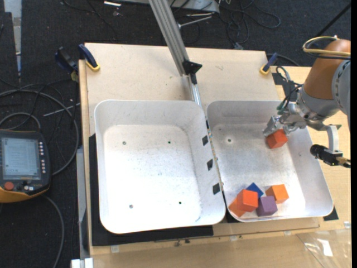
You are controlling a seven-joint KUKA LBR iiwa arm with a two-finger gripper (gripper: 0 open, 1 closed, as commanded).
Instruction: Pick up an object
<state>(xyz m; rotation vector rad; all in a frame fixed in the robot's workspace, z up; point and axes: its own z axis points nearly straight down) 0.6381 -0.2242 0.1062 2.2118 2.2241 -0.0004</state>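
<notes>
My gripper (276, 132) reaches in from the right over the upper part of the right bin (312, 172). A red-orange block (277, 141) sits tilted between its fingertips, and the gripper is shut on it. At the right bin's front edge lies a cluster of blocks: a large orange one (244, 201), a blue one (254, 189), a purple one (267, 205) and a small orange one (278, 192).
The left bin (111, 149) stands beside the right one, with their rims meeting at the middle. A slanted metal pole (170, 29) rises from the back of the bench. Clamps (89, 57) grip the bench's back corners. A teach pendant (22, 163) lies on the floor to the left.
</notes>
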